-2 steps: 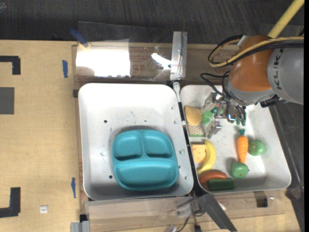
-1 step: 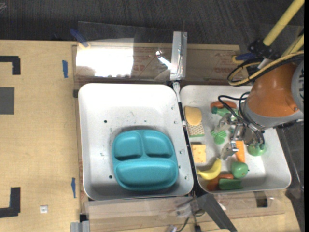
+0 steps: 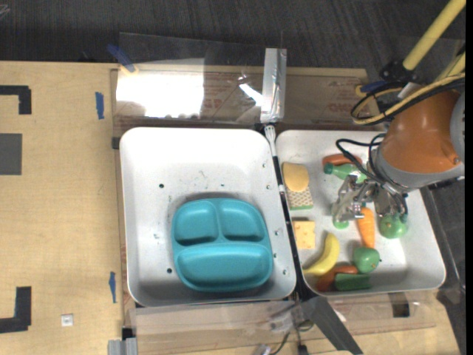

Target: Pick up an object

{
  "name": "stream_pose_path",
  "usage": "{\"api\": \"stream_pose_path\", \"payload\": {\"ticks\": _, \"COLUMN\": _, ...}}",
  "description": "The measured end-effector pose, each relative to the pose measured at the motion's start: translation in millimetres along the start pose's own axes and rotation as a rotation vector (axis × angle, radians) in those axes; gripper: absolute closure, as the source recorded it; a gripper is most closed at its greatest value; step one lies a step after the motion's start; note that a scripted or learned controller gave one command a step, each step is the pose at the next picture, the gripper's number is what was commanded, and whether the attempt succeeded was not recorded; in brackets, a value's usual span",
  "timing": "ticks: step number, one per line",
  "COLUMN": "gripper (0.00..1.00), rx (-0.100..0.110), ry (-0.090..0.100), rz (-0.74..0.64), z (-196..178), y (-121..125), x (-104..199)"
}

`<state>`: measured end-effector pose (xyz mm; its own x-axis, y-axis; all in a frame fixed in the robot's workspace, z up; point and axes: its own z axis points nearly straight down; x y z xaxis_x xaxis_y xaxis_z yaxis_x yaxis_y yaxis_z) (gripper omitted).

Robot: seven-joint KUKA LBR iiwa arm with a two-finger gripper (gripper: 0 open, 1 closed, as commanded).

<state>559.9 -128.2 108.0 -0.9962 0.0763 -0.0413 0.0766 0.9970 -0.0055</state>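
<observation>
My gripper (image 3: 349,207) hangs low in the right bin (image 3: 425,268), its metal fingers pointing down beside an orange carrot (image 3: 366,230). A green round piece (image 3: 392,225) lies just right of the carrot. Near the bin's front are a yellow banana (image 3: 326,254), a green pepper-like piece (image 3: 365,258) and a red piece (image 3: 346,271). A red and green item (image 3: 340,166) sits at the back. Along the left wall lie a yellow bun-like piece (image 3: 296,176), a waffle piece (image 3: 299,198) and a cheese block (image 3: 304,234).
The left bin (image 3: 148,154) holds a teal divided tray (image 3: 220,243). A clear plastic sheet (image 3: 192,87) stands behind the bins. The arm's orange band (image 3: 423,135) and yellow cables (image 3: 403,87) overhang the right bin's back right corner.
</observation>
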Motion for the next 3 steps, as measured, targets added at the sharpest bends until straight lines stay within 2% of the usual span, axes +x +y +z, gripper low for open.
{"api": "stream_pose_path", "payload": {"ticks": 1, "gripper": 1.0, "rx": -0.007, "ry": 0.038, "rz": -0.066, "z": -26.3, "y": 8.3, "x": 79.3}}
{"api": "stream_pose_path", "payload": {"ticks": 2, "gripper": 0.0, "rx": -0.007, "ry": 0.039, "rz": -0.067, "z": -25.7, "y": 8.5, "x": 79.5}}
{"api": "stream_pose_path", "payload": {"ticks": 3, "gripper": 0.0, "rx": -0.01, "ry": 0.029, "rz": -0.215, "z": 13.3, "y": -24.1, "x": 74.7}}
